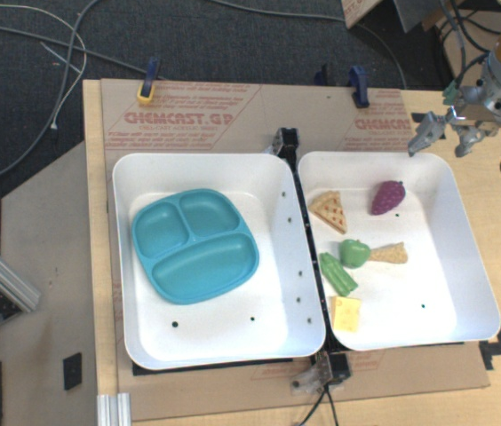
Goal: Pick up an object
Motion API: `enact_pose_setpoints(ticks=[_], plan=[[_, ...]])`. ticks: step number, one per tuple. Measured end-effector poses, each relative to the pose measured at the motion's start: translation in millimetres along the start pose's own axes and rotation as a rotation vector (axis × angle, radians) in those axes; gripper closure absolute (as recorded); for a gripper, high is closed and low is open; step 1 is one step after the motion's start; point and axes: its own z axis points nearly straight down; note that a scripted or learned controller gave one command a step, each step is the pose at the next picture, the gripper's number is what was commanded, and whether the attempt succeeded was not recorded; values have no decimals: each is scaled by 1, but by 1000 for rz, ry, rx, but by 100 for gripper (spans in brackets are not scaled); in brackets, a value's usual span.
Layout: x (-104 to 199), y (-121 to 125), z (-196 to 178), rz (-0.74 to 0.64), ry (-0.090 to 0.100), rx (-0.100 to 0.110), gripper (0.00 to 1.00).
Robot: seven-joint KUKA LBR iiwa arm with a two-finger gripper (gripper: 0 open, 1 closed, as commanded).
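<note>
The right bin (464,238) holds a purple grape bunch (387,196), a pizza slice (329,210), a green round toy (354,253), a tan wedge (390,254), a green pepper-like piece (338,276) and a yellow cheese block (346,313). My gripper (446,141) hangs above the bin's far right corner, over the bench beyond the rim, fingers spread open with nothing between them. It is up and to the right of the grape bunch.
The left bin (135,327) holds a teal divided plate (196,245). Two blue clamps (150,78) (358,87) grip the cardboard at the back. Black clips (286,140) join the bins in the middle. Cables lie on the floor behind.
</note>
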Motion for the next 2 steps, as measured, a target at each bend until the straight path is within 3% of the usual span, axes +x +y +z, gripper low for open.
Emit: enact_pose_setpoints(ticks=[1, 2], plan=[[0, 0, 0, 0, 0, -1, 0], [-4, 7, 43, -1, 0, 1, 0]])
